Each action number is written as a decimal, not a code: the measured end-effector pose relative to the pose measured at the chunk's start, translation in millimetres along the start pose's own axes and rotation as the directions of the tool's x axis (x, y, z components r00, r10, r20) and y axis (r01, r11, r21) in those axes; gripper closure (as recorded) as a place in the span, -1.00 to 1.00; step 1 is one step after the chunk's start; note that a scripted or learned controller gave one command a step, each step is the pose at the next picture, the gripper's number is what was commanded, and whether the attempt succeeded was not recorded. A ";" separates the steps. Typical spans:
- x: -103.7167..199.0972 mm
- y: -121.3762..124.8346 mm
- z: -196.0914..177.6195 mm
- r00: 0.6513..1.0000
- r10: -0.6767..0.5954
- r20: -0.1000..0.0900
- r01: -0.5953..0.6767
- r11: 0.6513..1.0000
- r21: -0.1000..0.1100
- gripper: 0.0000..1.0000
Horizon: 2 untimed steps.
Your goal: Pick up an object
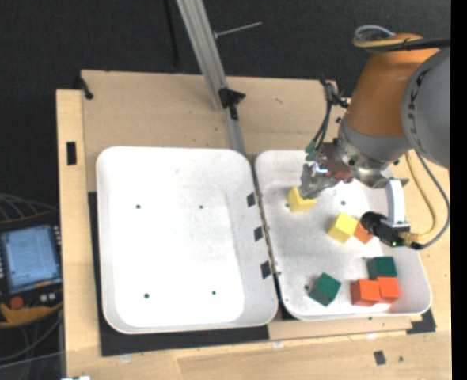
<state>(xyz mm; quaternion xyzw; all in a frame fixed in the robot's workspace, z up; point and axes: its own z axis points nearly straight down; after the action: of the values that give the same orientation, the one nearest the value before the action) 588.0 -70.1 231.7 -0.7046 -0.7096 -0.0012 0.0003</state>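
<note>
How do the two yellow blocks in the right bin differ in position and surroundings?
The upper yellow block lies right under the gripper, toward the right bin's upper left; the lower yellow block sits mid-bin, away from the gripper. The upper one has bare floor around it; the lower one sits against an orange piece. Both are yellow, similar in size, and rest on the bin floor.

We see the shallow white left bin (174, 236) wide open, while the shallow white right bin (297, 307) is crowded by small yellow blocks (343, 228), orange blocks (376, 290) and green blocks (324, 289); the grey-and-orange arm (384, 101) seems to overhang its far corner
</note>
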 end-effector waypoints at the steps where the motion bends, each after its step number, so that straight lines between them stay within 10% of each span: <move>1: 46.1 -17.9 8.3 1.000 0.003 0.001 -0.003 1.000 0.001 1.00; 2: 88.9 -31.9 13.2 1.000 0.001 0.001 -0.001 1.000 0.002 1.00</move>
<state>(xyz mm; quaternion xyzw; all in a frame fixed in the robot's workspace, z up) 555.5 18.6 218.6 -0.7050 -0.7092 -0.0001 0.0006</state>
